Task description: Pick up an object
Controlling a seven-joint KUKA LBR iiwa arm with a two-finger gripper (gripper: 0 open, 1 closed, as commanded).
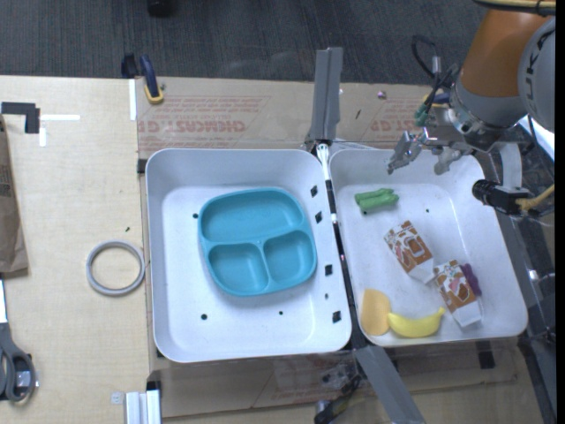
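Your table is tan wood. Two white bins sit on it side by side: the right bin directly below the end effector, the left bin farther off. Far past that lie a grey ring and scissors.

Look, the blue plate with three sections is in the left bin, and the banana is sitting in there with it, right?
Not quite. The blue plate is in the left bin, but the banana is in the right bin, near its front edge beside a yellow-orange piece. The camera view shows this.
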